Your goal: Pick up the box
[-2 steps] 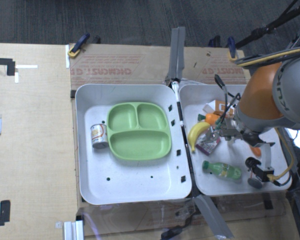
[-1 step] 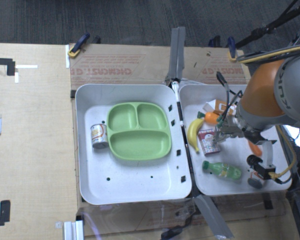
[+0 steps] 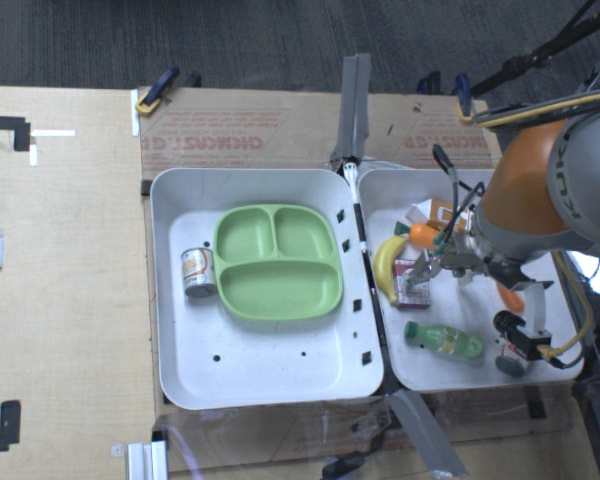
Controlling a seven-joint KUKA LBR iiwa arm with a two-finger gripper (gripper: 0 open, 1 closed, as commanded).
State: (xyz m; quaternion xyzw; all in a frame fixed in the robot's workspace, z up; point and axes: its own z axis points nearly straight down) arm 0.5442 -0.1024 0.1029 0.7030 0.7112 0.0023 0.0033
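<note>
**A:** Dark carpet lies behind your bench [image 3: 60, 268], and two white bins sit on it side by side. The left bin [image 3: 170, 368] holds a green divided plate [image 3: 278, 261] with a small can [image 3: 197, 271] just beside it. The right bin [image 3: 400, 368] is the crowded one, and your arm [image 3: 540, 183] hangs over it from the right.

**B:** Where is the box?

**A:** I judge it to be the small pinkish carton [image 3: 414, 280] near the right bin's left side, touching the banana [image 3: 386, 266], with an orange piece [image 3: 423, 235] above it and a green bottle [image 3: 443, 340] lying just below. The gripper [image 3: 442, 260] sits right at its edge.

**B:** What could spoil the pick?

**A:** Crowding. You may pinch the banana along with the carton, or catch only a corner so it twists out as you lift. A nudge could also push it against the bin wall.

**B:** And the jaws?

**A:** I cannot tell how they stand; cables and the wrist blur them together. The arm also hides much of the bin's right half, and the carton's print is too small to read.
</note>
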